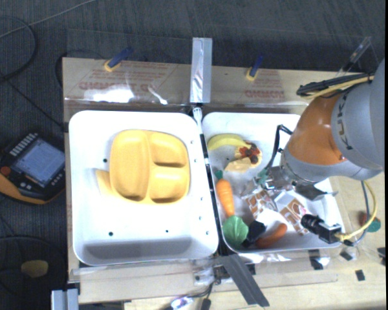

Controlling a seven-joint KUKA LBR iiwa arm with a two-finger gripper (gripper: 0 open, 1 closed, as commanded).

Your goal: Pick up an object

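— What is held in the bins?
— A yellow divided tray (149,165) is laid in the left bin (84,237). In the right bin (333,202), a carrot (226,196), a banana (221,142), a green toy (234,228) and snack packets (275,205) are heaped.

— And the hand?
— The hand (266,181) is lowered among the packets; its opening cannot be told.

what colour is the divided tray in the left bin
Yellow; the divided tray shows plainly in the camera view.
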